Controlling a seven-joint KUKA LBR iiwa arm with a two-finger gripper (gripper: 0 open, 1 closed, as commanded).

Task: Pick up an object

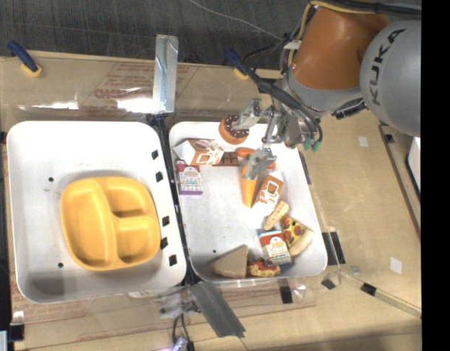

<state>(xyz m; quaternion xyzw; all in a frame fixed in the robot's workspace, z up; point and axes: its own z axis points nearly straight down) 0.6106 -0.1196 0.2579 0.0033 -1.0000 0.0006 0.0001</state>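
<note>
**Gripper poised over the toy carrot in the right bin**

Wooden bench top carries two shallow white bins side by side, with dark carpet beyond the far edge. Nearest the camera, along the right bin's front wall, lie a tan wedge of toy bread, a toy pizza slice and a small carton. Just past them sit another pizza slice and a pale yellow banana-like piece. In the left bin rests a yellow divided tray, compartments upward. A little purple-and-white carton stands near the right bin's left wall.

Mid-bin lies the orange toy carrot, its long axis running near to far with a slight tilt, the narrow tip pointing toward the camera and the broad end pointing away. An orange-and-white box touches its right side. The gripper hangs right at the carrot's broad end; whether its fingers are apart or together cannot be told, and nothing can be seen held between them.

Farther back are a brown-and-white packet and a chocolate-iced doughnut by the far wall. Behind rises the grey arm with its orange band.
</note>
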